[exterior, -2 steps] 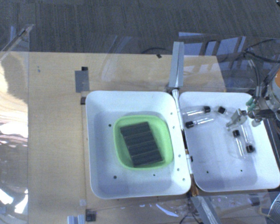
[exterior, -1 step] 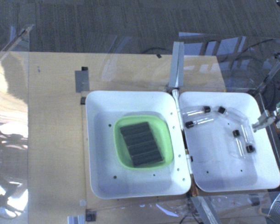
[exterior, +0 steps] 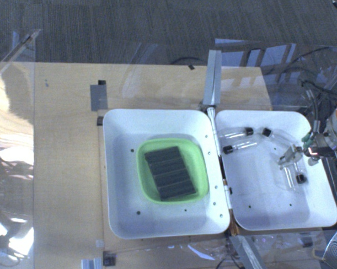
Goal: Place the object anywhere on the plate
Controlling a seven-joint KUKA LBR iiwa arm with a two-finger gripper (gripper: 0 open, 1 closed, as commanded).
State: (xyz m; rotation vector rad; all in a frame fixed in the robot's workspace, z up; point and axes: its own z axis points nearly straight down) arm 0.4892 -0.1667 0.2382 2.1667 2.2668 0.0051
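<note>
Green and square, the plate [exterior: 172, 172] sits in the left bin [exterior: 120, 177] on the table [exterior: 59, 162], with a dark ribbed block [exterior: 170, 173] lying tilted on it. In the right bin [exterior: 270, 210] lie several clear tubes with black caps: one pair [exterior: 239, 140] near the bin's left wall, another tube [exterior: 269, 134] toward the back. The end effector [exterior: 295, 154] is over the right bin's right part, among more clear tubes [exterior: 294, 173]; whether it grips anything, I cannot tell.

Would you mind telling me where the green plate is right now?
The green plate sits in the middle of the left bin in the camera view, with a dark ridged block lying on it.
</note>
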